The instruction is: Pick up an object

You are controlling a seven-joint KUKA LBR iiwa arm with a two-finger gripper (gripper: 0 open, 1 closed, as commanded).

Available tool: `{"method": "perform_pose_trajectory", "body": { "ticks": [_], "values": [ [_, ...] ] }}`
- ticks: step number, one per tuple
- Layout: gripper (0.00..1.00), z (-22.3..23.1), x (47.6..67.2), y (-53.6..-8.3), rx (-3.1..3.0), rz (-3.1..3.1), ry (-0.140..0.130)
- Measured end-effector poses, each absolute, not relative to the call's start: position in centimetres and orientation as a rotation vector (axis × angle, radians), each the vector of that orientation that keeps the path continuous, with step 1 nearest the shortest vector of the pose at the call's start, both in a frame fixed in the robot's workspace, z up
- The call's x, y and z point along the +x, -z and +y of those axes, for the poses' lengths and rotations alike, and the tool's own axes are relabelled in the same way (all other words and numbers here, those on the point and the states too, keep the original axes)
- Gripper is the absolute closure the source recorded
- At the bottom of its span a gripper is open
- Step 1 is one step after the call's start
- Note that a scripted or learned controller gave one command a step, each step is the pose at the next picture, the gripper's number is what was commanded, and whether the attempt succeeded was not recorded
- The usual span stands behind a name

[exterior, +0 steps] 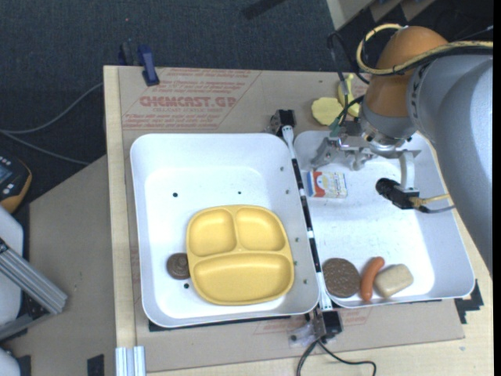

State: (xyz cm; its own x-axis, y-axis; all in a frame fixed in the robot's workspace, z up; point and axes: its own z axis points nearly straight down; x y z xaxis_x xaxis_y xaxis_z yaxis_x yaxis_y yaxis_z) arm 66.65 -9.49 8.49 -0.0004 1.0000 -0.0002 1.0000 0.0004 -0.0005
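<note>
- White, red and blue: a small flat packet (pixel 329 184) lies in the right bin (pixel 438 245), up toward that bin's eleven o'clock corner, close to the divider.
- The gripper (pixel 350 152) sits just above the packet at about one o'clock from it, very near, and the view does not settle whether it touches. Whether it is spread or closed I cannot tell from this slant; nothing is visibly caught in it.
- Judgement: the step in hand is the approach over the packet, grasp not yet made. The next move calls for centring on the packet and lowering squarely; it lies flat, so it may slide rather than lift.
- Other candidates in the right bin, along its six o'clock edge: a brown disc (pixel 340 276), an orange sausage-shaped piece (pixel 369 277), a beige lump (pixel 394 280), all close together.
- Left bin (pixel 156 171): yellow divided plate (pixel 238 253), with a small brown round piece (pixel 178 266) touching at its nine o'clock.
</note>
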Motion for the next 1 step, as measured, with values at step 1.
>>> {"method": "perform_pose_trajectory", "body": {
  "ticks": [1],
  "values": [
    [0.00,-10.03,66.66,-8.49,-2.222,-2.222,-0.001]
  ]
}}
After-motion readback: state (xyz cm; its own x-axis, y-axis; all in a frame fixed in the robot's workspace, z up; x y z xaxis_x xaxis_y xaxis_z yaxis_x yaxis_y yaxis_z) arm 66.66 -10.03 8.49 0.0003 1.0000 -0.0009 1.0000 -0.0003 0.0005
